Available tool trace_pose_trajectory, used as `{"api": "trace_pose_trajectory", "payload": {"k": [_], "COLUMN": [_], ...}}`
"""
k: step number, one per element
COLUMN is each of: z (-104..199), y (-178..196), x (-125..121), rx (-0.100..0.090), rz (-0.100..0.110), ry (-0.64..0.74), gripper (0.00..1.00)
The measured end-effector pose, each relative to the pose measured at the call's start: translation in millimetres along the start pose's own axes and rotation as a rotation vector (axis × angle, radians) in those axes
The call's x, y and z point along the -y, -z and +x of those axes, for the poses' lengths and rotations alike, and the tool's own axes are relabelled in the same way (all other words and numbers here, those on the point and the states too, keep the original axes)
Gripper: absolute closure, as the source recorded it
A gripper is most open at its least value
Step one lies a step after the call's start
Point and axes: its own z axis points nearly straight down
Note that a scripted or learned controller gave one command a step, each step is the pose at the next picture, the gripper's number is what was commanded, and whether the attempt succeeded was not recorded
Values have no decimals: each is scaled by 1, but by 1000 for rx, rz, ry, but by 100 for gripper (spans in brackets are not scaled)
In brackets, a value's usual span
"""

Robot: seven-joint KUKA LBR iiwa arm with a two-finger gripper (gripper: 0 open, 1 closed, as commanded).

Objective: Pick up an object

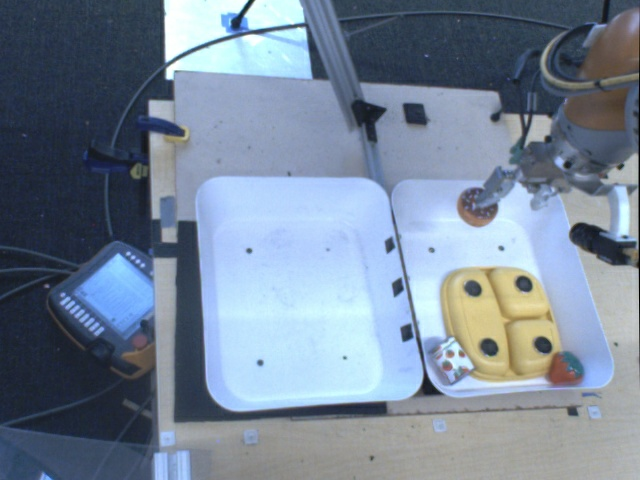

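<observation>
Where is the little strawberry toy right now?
The strawberry sits in the near right corner of the right bin, right beside the yellow four-part toy and far from the gripper up at the bin's back edge.

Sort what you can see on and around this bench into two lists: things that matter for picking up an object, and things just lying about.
Part of the job:
claw, above the right bin's far edge
doughnut toy
yellow tray
patterned cube
strawberry toy
right bin, holding all four

Just lying about:
left bin
teach pendant
blue clamp
</observation>
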Motion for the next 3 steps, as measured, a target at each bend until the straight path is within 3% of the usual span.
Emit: {"api": "trace_pose_trajectory", "payload": {"k": [3], "z": [-3], "y": [-119], "x": [0], "rx": [1], "rz": [-3], "ry": [-3], "gripper": [0]}}
